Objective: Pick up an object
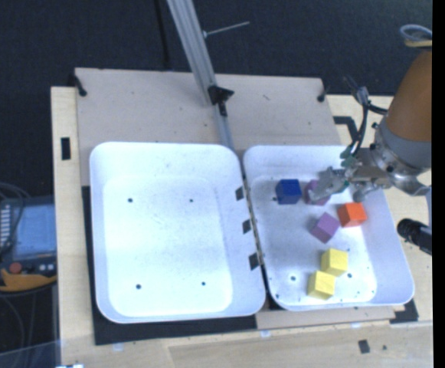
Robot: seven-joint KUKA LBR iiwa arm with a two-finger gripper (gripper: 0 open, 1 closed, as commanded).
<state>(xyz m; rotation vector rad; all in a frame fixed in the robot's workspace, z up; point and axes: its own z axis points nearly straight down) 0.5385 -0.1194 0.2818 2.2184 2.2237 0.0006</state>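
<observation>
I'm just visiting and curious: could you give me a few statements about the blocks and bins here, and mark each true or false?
1. All the blocks lie in the right-hand shallow white bin. True.
2. There are two small yellow cubes, close together near the bin's front. True.
3. The small blue cube lies in the left-hand shallow white bin. False: it is in the right-hand bin, near its left side.
4. The arm's end effector hovers over the left-hand bin. False: it is over the right-hand bin, just right of the blue cube.
5. The small orange cube sits right of the small purple cube. True.
</observation>
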